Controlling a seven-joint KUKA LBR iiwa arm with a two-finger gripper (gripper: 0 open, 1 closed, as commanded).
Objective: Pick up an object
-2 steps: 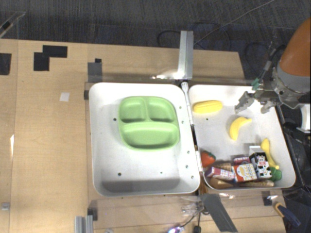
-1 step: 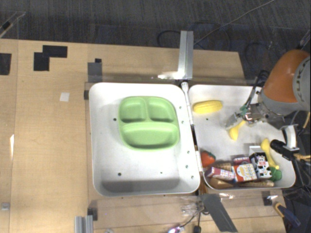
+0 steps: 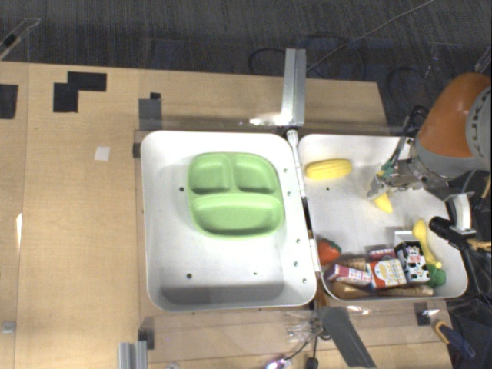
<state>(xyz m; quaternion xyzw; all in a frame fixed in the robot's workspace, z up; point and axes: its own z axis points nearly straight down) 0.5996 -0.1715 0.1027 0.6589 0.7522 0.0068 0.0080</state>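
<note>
My gripper (image 3: pixel 387 183) hangs over the upper right part of the right bin (image 3: pixel 350 148), reaching in from the right under the orange band (image 3: pixel 453 121). A small yellow wedge (image 3: pixel 382 203) lies right at its tip, touching or just below it. A yellow lemon-shaped object (image 3: pixel 328 169) lies to the left near the bin's divider. A yellow banana-like toy (image 3: pixel 421 234) lies below the gripper. Along the bin's front edge sit a red object (image 3: pixel 329 250) and several printed packets (image 3: pixel 382 271).
The left bin (image 3: pixel 165 206) holds a green compartment tray (image 3: pixel 233 193). A metal post (image 3: pixel 294 83) stands behind the bins' shared wall. Cables run along the bench's back edge and at the front right.
</note>
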